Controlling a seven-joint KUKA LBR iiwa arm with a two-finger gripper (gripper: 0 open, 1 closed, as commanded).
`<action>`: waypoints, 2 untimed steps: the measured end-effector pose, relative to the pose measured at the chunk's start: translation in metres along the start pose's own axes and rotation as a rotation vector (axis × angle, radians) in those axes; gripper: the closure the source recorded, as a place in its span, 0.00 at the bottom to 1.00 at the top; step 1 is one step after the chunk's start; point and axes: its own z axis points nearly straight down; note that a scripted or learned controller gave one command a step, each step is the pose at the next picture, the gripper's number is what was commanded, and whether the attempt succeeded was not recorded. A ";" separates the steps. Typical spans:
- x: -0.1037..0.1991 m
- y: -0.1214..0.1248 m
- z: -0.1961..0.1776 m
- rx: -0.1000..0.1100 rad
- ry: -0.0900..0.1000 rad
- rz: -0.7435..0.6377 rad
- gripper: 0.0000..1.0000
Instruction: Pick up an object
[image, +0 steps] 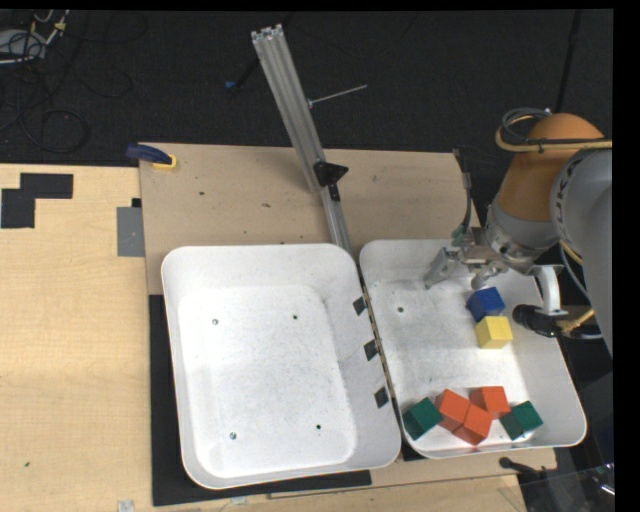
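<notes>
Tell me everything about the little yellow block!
The yellow block is a small cube with a plain, matte look, maybe wood or foam. It sits flat on the floor of the right white bin, near its right side. A blue block sits just behind it, touching or nearly so. The claw hangs farther back and isn't touching it.

two white bins (262, 300), right one had a blue cube (485, 302), yellow cube (493, 331), orange blocks (470, 410), two green ones (422, 416), grey arm (590, 215) with orange band, tan wood bench (70, 330)
</notes>
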 end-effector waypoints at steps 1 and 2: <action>0.000 -0.001 -0.010 0.002 0.000 -0.002 1.00; -0.002 -0.008 -0.057 -0.004 0.000 0.009 1.00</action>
